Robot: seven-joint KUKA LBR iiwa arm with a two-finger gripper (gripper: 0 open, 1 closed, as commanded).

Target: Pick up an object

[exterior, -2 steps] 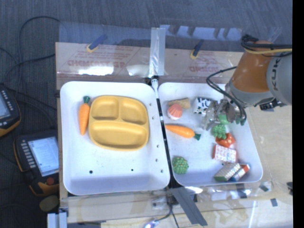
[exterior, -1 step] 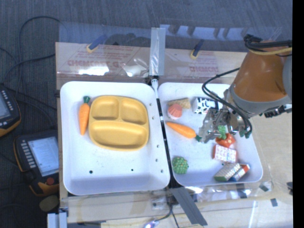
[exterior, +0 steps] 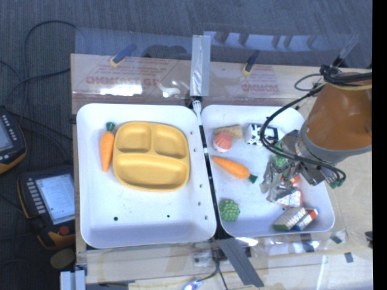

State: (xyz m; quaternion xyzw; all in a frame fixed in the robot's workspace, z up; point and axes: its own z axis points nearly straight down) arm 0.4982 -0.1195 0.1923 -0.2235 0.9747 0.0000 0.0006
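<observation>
Orange carrot [exterior: 232, 167] lies left of my tool [exterior: 279, 185] in the right bin [exterior: 320, 225]. I cannot tell my tool's state.

Bright, even overhead light; glare streaks the clear plastic sheet [exterior: 151, 80], shadows are soft, and focus is slightly soft.

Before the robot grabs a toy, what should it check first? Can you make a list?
1. Is the gripper over the right bin? Ok, it is low near that bin's right side.
2. Are there toys within reach? Ok: a carrot, a green ball and a small box lie there.
3. Is a toy between the fingers? Cannot tell; clutter hides it.
4. Are the fingers open? Cannot tell.
5. Is the left bin's yellow tray out of the way? Ok.
</observation>
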